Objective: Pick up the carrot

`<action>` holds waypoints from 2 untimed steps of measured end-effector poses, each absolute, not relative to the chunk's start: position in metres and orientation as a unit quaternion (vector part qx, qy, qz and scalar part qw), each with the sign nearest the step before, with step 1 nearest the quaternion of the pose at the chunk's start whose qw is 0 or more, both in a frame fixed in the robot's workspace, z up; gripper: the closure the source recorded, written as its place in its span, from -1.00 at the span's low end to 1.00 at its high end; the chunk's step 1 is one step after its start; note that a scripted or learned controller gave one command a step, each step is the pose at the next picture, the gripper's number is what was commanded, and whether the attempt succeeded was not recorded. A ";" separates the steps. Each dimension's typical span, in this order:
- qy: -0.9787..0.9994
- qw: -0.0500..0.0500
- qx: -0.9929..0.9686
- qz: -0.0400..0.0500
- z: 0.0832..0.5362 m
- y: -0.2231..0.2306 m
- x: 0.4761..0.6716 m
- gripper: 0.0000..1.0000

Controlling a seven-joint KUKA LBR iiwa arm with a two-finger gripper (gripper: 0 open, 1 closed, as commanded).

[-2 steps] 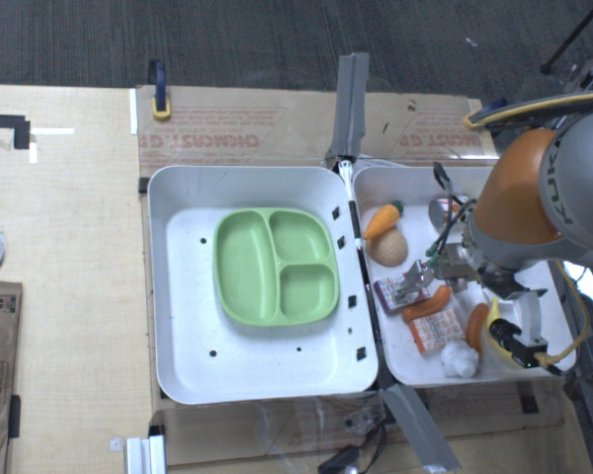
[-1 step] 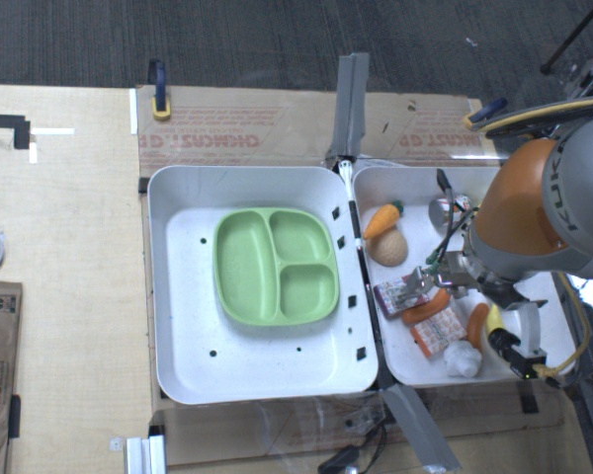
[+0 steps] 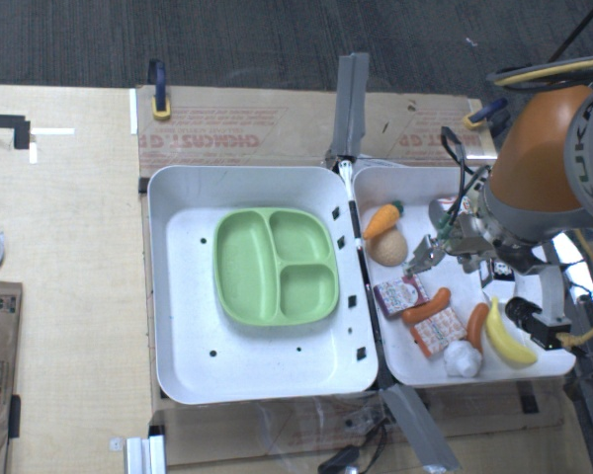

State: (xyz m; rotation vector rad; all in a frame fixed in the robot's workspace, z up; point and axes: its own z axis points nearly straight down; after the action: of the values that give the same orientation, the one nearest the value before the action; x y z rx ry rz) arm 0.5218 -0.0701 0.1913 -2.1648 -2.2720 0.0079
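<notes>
A: where's the carrot [image 3: 381, 220] sitting?
B: far-left corner of right bin [image 3: 407, 367], touching a beige egg-shaped obj [image 3: 388, 248].
A: gripper [image 3: 427, 255]?
B: hovering just right of it, holding nothing. Fingers open or shut — can't tell.

desk [image 3: 59, 265]: pale wood, matt
bins [image 3: 178, 363]: white plastic, smooth, faint sheen
divided plate [image 3: 275, 265]: green plastic, matt
carrot [image 3: 381, 221]: orange, smooth skin
banana [image 3: 506, 340]: yellow, glossy

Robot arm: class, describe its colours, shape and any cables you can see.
The arm is bulky and rounded, with a broad orange band over grey. Thin dark and green cables run beside the metallic gripper. A yellow-and-black hose arcs above it.
</notes>
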 end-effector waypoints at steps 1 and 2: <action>-0.689 0.002 -0.725 0.003 0.128 -0.094 0.579 -1.00; -0.656 0.002 -0.754 0.003 0.088 -0.130 0.592 -1.00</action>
State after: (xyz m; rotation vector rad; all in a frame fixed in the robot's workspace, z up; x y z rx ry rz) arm 0.5918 -0.1295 0.0876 -2.3676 -2.0598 0.0080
